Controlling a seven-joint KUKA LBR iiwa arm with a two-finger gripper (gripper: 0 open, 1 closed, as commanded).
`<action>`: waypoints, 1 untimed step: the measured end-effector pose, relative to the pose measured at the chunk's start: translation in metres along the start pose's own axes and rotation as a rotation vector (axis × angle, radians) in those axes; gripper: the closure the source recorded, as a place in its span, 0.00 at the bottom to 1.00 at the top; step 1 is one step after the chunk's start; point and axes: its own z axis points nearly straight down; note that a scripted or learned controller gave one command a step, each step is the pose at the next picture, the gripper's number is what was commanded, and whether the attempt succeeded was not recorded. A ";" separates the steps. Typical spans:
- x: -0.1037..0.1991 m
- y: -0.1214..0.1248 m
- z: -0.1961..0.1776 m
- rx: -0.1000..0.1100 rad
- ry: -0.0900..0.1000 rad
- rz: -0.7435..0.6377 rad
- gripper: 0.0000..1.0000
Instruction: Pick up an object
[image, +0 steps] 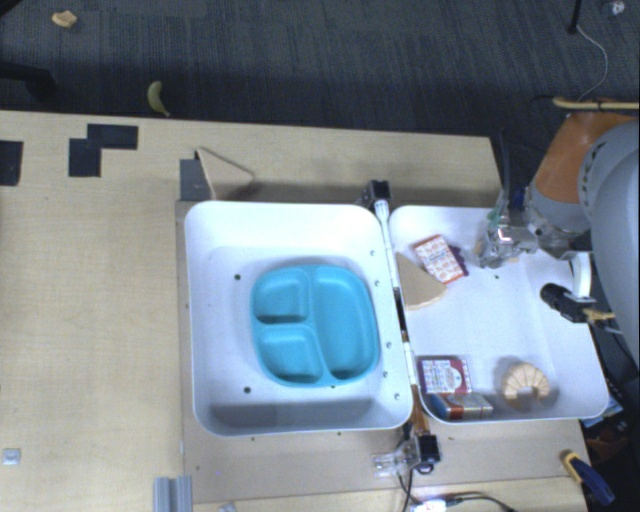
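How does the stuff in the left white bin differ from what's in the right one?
The left bin holds one big blue divided tray lying flat in the middle; the right bin holds several small items scattered about, such as a patterned packet and a tan pastry-like piece. The gripper sits over the right bin, not the left. Both bins are shallow and white.

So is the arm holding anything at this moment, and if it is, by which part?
Cannot be told. The gripper sits low over the right bin, close to the small red-patterned packet, with nothing visibly held.
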 end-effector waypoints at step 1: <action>0.114 0.019 -0.101 -0.002 0.002 -0.001 1.00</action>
